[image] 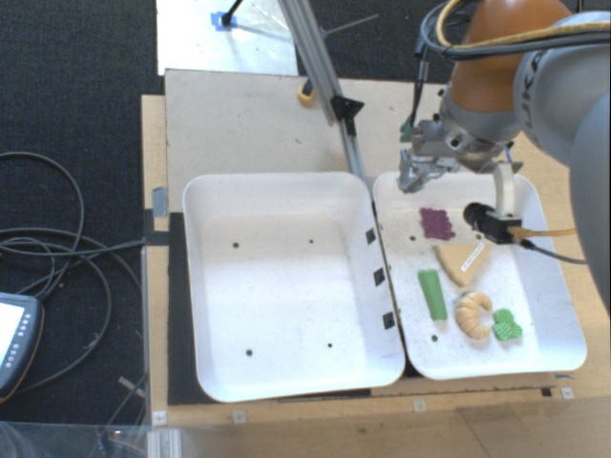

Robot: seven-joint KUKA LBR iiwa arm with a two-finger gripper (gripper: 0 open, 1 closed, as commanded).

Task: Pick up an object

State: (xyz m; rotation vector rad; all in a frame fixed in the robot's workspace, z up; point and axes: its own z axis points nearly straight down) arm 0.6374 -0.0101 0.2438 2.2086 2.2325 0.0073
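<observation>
The fingers (pixel 416 176) hang over the far left corner of the right bin (pixel 554 275); whether they are spread or closed I cannot tell — the view is too coarse there. Nearest below them lies a purple grape bunch (pixel 436 222), probably a light, knobbly plastic toy. Further on, nearer the camera, lies a green cylinder (pixel 432 294) — likely light, stiff and smooth, its long axis running away from the fingers toward the bin's near edge; best gripped across its middle.

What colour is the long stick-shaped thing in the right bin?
Green stick, seen clearly in the camera view.
</observation>
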